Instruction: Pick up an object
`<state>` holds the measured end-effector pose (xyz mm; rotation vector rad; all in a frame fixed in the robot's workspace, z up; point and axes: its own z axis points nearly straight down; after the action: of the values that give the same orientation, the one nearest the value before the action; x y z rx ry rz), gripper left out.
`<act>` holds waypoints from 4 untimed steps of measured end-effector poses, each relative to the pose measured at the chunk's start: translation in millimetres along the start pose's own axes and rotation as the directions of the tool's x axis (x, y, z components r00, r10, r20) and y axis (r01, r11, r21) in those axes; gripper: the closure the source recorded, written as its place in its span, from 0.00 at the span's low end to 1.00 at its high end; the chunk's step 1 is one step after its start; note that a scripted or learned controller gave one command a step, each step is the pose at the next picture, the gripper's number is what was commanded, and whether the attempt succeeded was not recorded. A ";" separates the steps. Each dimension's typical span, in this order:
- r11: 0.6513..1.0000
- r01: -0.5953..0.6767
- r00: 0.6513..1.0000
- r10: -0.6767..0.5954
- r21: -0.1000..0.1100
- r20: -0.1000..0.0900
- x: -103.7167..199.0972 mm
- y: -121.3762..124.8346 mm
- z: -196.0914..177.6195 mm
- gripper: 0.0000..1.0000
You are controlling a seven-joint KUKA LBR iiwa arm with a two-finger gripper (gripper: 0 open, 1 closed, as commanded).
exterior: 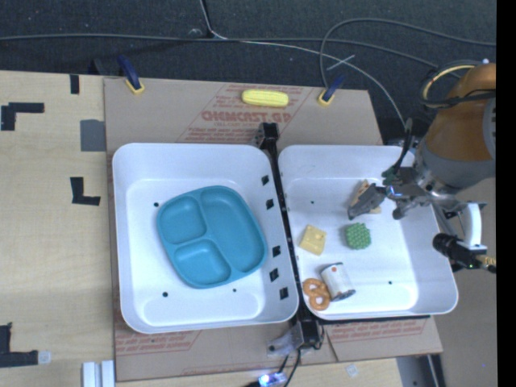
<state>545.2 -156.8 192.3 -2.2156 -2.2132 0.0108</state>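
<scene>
In the right bin, the small can lies on its side, long axis running roughly up-down. The gripper hovers apart, apparently open and empty above the bumpy green ball.

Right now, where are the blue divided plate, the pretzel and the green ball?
blue divided plate (211, 235): camera view, ridge between its compartments.
pretzel (316, 293): camera view, middle of its loops.
green ball (358, 235): camera view, centre of its bumpy top.
</scene>
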 end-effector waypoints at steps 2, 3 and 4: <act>1.000 0.002 1.000 -0.002 -0.004 0.001 0.1 1.0 60.0 0.00; 1.000 0.003 1.000 -0.002 -0.012 0.005 0.3 1.7 109.7 0.00; 1.000 0.003 1.000 -0.003 -0.014 0.005 -0.1 2.5 96.4 1.00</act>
<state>546.6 -156.7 95.8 -2.2225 -2.2262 0.0008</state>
